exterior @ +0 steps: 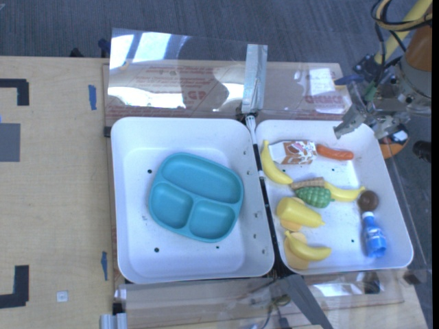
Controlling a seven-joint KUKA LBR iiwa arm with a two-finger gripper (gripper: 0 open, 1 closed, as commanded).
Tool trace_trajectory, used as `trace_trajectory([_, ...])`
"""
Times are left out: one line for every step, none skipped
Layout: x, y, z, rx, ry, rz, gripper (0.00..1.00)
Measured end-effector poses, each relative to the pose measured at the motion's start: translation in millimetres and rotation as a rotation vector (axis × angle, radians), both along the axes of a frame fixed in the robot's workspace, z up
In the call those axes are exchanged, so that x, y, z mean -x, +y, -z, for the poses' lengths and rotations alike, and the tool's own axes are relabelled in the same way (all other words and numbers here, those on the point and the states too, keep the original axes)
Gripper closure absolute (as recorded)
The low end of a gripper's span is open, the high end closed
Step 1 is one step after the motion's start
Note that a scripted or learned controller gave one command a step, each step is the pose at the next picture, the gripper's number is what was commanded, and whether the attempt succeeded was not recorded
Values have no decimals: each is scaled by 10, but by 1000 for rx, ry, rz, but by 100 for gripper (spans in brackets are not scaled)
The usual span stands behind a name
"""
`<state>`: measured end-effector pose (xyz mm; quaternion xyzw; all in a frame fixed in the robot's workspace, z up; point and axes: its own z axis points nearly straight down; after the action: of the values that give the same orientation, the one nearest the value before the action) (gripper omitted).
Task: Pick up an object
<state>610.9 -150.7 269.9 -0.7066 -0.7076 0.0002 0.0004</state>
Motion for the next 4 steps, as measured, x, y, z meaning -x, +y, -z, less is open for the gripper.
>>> trace_trajectory([-451, -482, 1592, -1, 14, 106, 0])
trace_trajectory([-589, -373, 1793, 1, -8, 127, 0])
trace_trajectory([-274, -540, 1816, -11, -7, -18, 0])
trace_trajectory([-280, -561, 1705, -4, -9, -19, 100])
